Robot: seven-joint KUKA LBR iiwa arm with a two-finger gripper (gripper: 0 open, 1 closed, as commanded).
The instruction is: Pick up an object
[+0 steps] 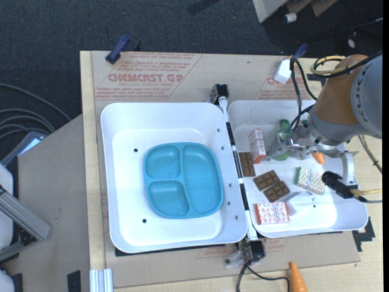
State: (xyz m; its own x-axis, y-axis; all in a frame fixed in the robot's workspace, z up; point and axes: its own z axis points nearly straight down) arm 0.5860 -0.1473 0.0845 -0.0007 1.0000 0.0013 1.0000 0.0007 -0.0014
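The right bin [340, 215] holds several small items. A white and red carton [257, 145] stands near its left wall, with a green item [283, 126] behind it. Two brown chocolate bars [246, 163] [271, 186] lie to the front-left, beside a flat red and white box [271, 212]. A speckled white packet [311, 179] and a small orange piece [318, 158] lie toward the right. My gripper [290, 146] hangs low over the bin's middle, just right of the carton and close to the green item. The grey arm with its orange band [338, 99] hides what is under it.
The left bin [121, 163] holds a blue divided tray [182, 180]. A clamp [219, 92] sits where the two bins meet at the back. Cables run along the arm, and a black part [338, 185] sticks out over the right bin's right side.
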